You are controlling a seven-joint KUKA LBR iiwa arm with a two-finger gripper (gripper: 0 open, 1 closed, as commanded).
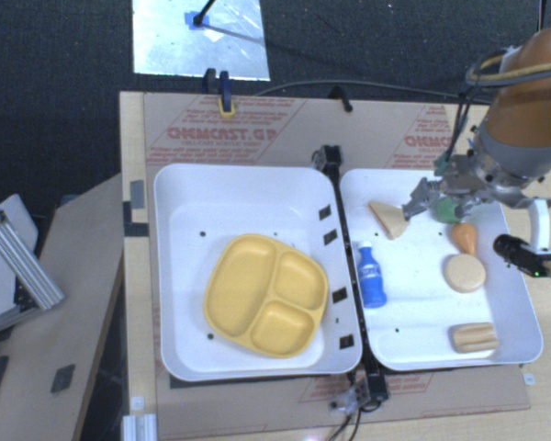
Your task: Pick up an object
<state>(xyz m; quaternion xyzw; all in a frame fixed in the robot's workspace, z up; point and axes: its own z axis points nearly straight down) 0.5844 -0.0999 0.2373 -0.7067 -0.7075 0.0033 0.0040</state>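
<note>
A: What carries everything?

B: A table [285, 122] with a pale board top printed in faded red lettering, standing before dark, speckled flooring. Beyond the end effector [441, 202], far off to the upper left, a shiny metallic sheet [200, 26] lies on that dark ground. A blue and yellow clamp [225, 95] grips the board's far edge, and a strut of ribbed aluminium [18, 255] slants in at the left margin.

A: And the bins?

B: Two shallow, smooth white ones, side by side. The end effector hangs over the far part of the right bin [523, 338]. The left bin [179, 246] lies well to its left and holds a glossy yellow plastic tray [266, 292], rounded and split into three compartments.

A: What sits near the end effector?

B: A tan wedge [386, 219], triangular like a slice of bread or cheese, lies just to its left. An orange carrot-shaped piece [465, 237] lies just below and to its right. Further toward the camera rests a round, flat beige disc [464, 272]. A small blue bottle [371, 278] with a white label lies lower left of it, near the divide between the bins. A tan loaf-like block [473, 336] rests well below, by the near rim.

A: Is the end effector holding anything?

B: Something green [448, 211] shows right at it, but whether it is gripped cannot be told, nor whether the end effector is released or clenched.
</note>
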